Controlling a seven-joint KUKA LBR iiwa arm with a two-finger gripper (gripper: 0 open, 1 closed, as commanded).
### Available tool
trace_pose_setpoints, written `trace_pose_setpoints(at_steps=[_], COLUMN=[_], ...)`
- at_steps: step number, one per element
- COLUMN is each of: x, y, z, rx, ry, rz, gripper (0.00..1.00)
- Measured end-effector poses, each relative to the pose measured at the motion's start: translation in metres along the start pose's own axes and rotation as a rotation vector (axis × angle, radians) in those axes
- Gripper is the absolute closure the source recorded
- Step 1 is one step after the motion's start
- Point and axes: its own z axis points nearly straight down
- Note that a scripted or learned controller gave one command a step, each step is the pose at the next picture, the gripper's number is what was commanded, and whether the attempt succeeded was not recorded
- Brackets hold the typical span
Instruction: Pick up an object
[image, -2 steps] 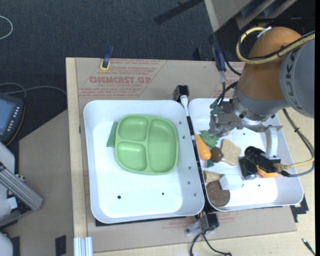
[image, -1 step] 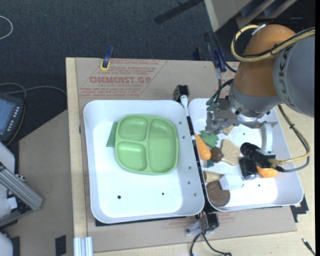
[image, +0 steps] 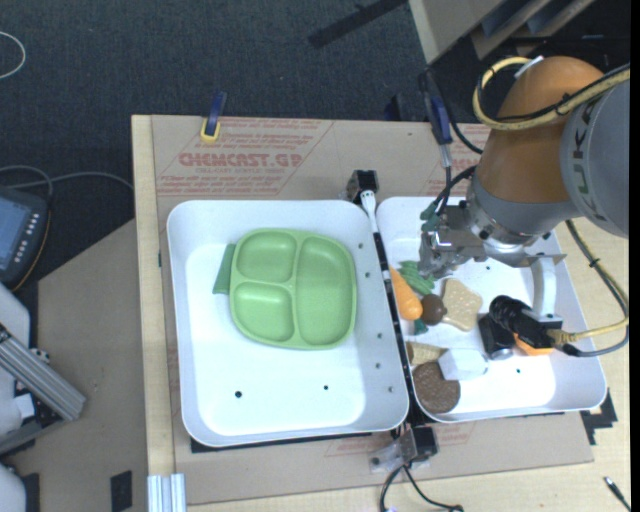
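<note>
The gripper (image: 437, 258) hung low over the far left part of the right bin (image: 556, 386). From this slant I could not tell whether it was spread or closed, and nothing could be seen held in it.

Just near of it lay the likeliest target, an orange carrot-shaped piece (image: 405, 296), close against the bin's left wall. A small dark brown piece (image: 432, 311) touched or nearly touched the carrot's near end, and a tan cracker-like slice (image: 463, 306) sat just to the right. A round brown biscuit (image: 437, 388) rested farther toward the near rim, apart from that cluster.

To do the step well, the descent probably needed to centre on the carrot's middle and close across its narrow width. The wall on the left left little room on that side, so a slightly rightward line seemed safer. The crowding neighbours could be nudged or caught as well. The biscuit, lying flat, looked harder to grip.

The left bin (image: 270, 400) held a green divided plate (image: 295, 288) lying flat. Both bins stood on a brown board (image: 160, 170) with red print, with a yellow clamp (image: 210, 130) at its far edge. Dark carpet (image: 150, 50) covered the floor beyond, with loose cables about.
</note>
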Motion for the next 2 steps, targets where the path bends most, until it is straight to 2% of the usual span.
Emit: trace_pose_setpoints(at_steps=[1,2], x=[-0.008,0.004], y=[0.005,0.014], z=[0.017,0.014], rx=[0.001,-0.004], ry=[-0.001,-0.001], rz=[0.001,-0.003], gripper=[1.0,1.0])
